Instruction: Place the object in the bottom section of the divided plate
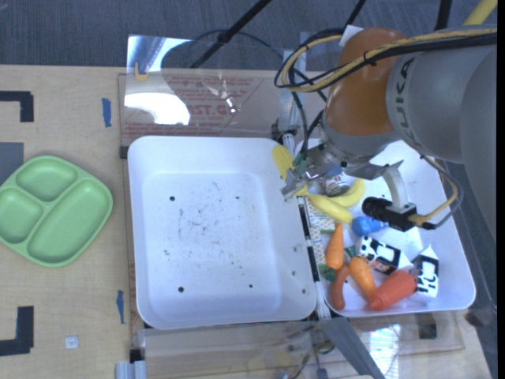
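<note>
Hanging right of frame centre, over the left rim of the right bin (461, 290): the gripper (304, 176), beneath a grey arm (442, 85) with its orange band (363, 77). Impossible to tell how the gripper is set or whether anything is caught in it. Lying just below and beside it: a yellow banana (335, 204), curving down into the right bin. Sitting further down in that same bin: a blue piece (364, 226), three orange carrots (335, 247), an orange-red vegetable (392, 289) and black-and-white toys (379, 253). Spreading to the left, across frame centre: the left bin (150, 164), white and faintly scuffed. Resting well apart at the far left of the frame, on the wooden table (55, 306): the green divided plate (54, 209), its long section toward the lower right, two smaller ones above.
</note>
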`<state>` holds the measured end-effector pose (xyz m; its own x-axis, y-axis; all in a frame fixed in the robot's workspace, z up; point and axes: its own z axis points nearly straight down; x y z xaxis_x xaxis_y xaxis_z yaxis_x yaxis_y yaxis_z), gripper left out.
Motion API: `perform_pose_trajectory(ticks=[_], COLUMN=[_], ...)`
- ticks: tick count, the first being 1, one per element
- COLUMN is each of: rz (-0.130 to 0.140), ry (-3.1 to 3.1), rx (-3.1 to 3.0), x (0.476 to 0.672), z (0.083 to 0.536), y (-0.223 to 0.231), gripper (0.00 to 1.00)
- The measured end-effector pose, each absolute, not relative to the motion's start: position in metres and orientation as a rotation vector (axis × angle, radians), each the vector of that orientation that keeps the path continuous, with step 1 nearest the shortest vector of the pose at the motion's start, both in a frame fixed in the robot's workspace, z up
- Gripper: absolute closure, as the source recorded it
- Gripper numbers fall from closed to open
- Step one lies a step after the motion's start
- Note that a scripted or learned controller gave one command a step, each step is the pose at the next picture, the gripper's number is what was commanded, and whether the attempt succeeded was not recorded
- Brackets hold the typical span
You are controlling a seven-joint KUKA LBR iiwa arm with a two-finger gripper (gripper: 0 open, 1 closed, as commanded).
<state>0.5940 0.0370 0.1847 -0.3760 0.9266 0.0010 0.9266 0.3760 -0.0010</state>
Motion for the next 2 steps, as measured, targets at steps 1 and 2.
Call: perform_pose_trajectory(ticks=[1,2], rz=[0.001,0.003], ry=[-2.656,-2.519], rx=[-1.674,-1.873], x=[0.537,0.623], z=[0.184,0.113], y=[0.075,0.121], gripper=[1.00,1.00])
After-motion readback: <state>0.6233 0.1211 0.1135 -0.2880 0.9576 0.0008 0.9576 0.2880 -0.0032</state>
